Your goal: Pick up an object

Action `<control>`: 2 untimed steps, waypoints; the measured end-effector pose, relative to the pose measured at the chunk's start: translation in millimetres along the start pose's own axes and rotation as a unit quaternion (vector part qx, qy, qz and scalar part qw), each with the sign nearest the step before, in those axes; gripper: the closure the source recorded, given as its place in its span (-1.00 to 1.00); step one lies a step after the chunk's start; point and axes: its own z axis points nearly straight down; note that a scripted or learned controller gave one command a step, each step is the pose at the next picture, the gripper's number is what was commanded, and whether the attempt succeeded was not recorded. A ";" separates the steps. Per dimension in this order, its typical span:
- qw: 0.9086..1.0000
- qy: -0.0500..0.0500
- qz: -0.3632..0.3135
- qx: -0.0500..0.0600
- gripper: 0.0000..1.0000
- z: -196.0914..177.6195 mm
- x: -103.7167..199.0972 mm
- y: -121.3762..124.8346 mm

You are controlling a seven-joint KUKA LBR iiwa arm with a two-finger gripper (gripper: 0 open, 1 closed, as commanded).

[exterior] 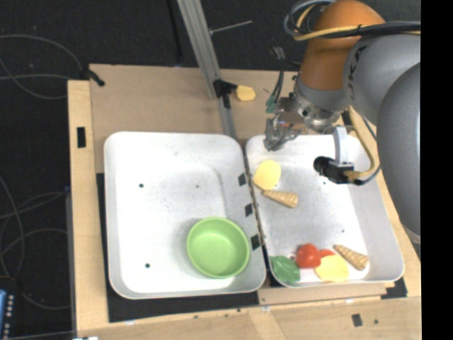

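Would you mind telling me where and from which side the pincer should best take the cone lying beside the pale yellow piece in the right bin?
Probably across the middle of the cone, from straight above. It lies flat and tapered, with bare floor on its long sides.
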 end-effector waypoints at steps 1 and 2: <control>1.000 0.001 -0.001 -0.001 1.00 -13.6 59.9 1.6; 1.000 0.001 0.000 -0.001 1.00 -20.7 108.4 -5.5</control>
